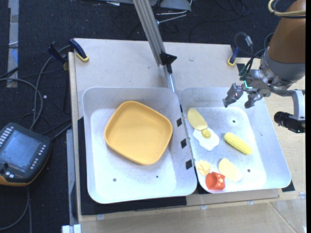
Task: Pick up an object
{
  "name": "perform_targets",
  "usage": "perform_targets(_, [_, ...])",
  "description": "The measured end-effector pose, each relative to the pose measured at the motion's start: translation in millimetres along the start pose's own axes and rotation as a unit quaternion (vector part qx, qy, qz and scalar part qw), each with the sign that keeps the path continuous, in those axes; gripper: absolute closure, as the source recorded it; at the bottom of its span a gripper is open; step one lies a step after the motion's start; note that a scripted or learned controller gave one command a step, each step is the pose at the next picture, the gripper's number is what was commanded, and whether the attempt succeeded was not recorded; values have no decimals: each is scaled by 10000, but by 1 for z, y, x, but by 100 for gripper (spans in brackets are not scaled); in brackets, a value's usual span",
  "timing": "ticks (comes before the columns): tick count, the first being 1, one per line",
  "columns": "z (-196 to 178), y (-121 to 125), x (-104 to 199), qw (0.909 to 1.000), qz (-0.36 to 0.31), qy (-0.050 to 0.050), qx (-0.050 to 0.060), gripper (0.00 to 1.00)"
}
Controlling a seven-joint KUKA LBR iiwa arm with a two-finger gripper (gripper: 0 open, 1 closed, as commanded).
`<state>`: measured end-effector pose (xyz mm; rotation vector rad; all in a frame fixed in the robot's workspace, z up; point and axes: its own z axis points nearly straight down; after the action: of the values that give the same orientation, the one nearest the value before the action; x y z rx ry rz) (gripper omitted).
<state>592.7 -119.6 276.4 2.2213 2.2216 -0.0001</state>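
Gripper (243, 96) hovers at 12 o'clock over right bin (272, 154), fingers spread, nothing between them; corn cob (237, 143) at bin centre, fried egg (206, 138) just at its 9 o'clock; yellow plate (138, 131) in left bin (97, 178).

Arm (286, 38) cut off (right edge) above wrist.

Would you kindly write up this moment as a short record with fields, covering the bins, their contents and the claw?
left bin: holds one yellow plate
right bin: holds toy foods
toy foods: fried egg, corn cob, red piece, pale yellow pieces
claw: open, above the far part of the right bin, holding nothing
arm: reaches in from the right
task state: no object picked up yet
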Motion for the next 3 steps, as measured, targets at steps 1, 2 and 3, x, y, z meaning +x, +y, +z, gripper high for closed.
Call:
perform_targets(1, [0, 0, 0, 10000, 0, 0, 0, 0])
perform_targets(2, [63, 0, 3, 10000, 0, 4, 29, 0])
perform_targets(3, [115, -9, 11, 10000, -1, 4, 24, 0])
